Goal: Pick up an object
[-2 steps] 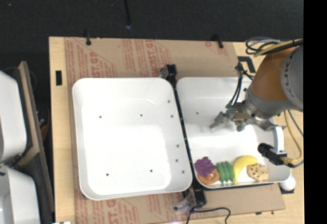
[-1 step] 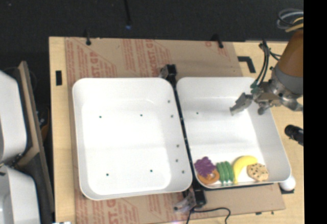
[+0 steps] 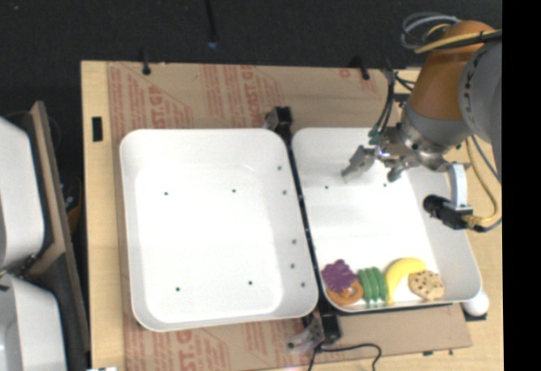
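Along the right bin's [image 3: 372, 217] near edge lie several small items: purple grapes [image 3: 340, 275] on an orange piece, a green vegetable [image 3: 373, 286], a yellow banana [image 3: 403, 270] and a chocolate-chip cookie [image 3: 425, 283]. My gripper [image 3: 375, 169] hangs over the far part of the right bin, well away from these items. Its two fingers are spread apart with nothing between them.
The left bin [image 3: 211, 226] sits beside the right one on a cardboard-covered bench [image 3: 211, 99]. A black clip [image 3: 279, 118] sits at the far join of the bins. White containers [image 3: 17, 192] stand at the far left.
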You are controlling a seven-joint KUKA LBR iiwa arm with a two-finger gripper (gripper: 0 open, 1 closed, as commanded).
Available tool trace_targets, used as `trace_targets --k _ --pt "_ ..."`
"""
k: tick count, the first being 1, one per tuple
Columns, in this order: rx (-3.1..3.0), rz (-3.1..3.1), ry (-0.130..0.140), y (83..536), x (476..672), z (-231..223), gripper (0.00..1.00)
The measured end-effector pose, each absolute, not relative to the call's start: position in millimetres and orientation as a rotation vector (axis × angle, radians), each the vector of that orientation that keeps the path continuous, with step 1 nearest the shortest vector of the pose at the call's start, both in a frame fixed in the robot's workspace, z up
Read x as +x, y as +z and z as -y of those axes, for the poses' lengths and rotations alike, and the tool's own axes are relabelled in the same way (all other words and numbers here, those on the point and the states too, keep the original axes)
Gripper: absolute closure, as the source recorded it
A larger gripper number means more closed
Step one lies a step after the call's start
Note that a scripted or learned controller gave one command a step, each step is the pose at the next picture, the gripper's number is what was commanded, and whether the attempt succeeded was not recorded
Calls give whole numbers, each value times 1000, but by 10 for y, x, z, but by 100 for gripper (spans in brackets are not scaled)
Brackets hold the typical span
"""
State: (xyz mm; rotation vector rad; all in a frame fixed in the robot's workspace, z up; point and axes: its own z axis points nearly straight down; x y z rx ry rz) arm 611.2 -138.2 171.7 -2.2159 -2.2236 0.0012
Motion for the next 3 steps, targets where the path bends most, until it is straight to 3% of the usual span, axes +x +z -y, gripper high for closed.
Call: trace_targets --k 1,2,3 --pt "-2229 2213 4 1493 5165 1909 0" --pt "-2216 2221 3 984 4906 1375 0" --pt "-2223 2221 -1 1007 4894 1478 0"
